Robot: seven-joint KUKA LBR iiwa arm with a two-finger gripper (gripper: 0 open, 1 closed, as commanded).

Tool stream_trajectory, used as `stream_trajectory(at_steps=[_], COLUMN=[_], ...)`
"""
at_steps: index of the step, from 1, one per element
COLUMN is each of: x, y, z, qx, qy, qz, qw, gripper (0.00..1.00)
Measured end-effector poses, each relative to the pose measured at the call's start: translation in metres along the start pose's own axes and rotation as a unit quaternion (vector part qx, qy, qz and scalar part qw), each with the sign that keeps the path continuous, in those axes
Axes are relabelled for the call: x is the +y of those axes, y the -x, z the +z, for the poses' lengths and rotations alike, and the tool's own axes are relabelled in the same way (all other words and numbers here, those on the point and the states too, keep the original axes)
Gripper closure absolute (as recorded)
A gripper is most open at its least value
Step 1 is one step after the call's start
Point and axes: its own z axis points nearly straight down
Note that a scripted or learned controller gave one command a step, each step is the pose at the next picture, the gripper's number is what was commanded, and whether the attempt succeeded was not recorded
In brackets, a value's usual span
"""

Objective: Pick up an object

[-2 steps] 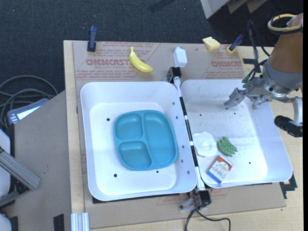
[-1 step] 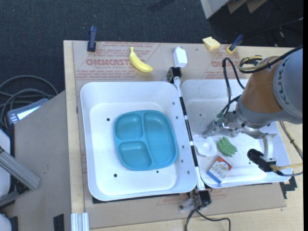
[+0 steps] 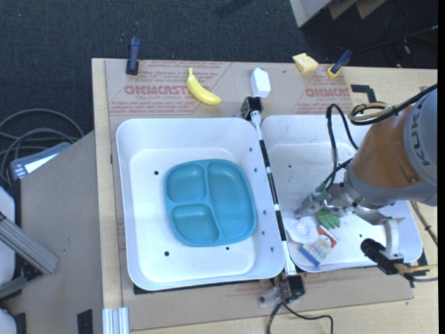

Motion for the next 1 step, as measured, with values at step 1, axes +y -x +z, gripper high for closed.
stream_trajectory(at_steps=[1], x=[0.0009], y=[-0.0004], z=[-0.0102], qx=[0.0], qy=[0.001], qz=[0.0], qw=[1.0], gripper=[1.0])
